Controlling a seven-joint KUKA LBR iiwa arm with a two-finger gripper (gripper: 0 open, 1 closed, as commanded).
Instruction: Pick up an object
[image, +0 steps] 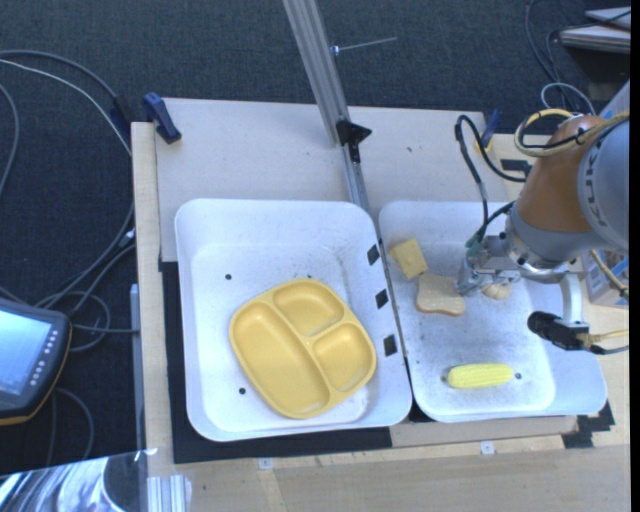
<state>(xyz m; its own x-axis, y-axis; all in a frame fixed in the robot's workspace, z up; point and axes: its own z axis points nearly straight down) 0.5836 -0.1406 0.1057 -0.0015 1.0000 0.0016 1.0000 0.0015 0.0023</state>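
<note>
A: Camera view, left half?
B: Left bin (200, 240) on counter (250, 150). Yellow tray (303, 347) inside, three compartments, lying toward the near side.

A: Right half?
B: Right bin (430, 215), just beside the left one. Four food pieces inside. Cheese (407, 258) near the left wall, tilted. Toast (438, 297) just below it, flat. Corn (480, 376) near the front wall, lying crosswise, well apart from the rest. Small pale piece (497, 290) right of the toast, partly hidden under the arm.

A: Arm?
B: Reaching in from the right, orange band (555, 190) above the wrist. Claw (472, 282) down low in the right bin, between toast and pale piece, at the toast's right edge.

A: Claw open or closed? Anything held?
B: Cannot tell; too small and dark from above. Contact with the toast also unclear.

A: Else?
B: Metal pole (325, 70) slanting down to the gap between bins. Blue clamp (160, 115) at the counter's far left corner.
</note>
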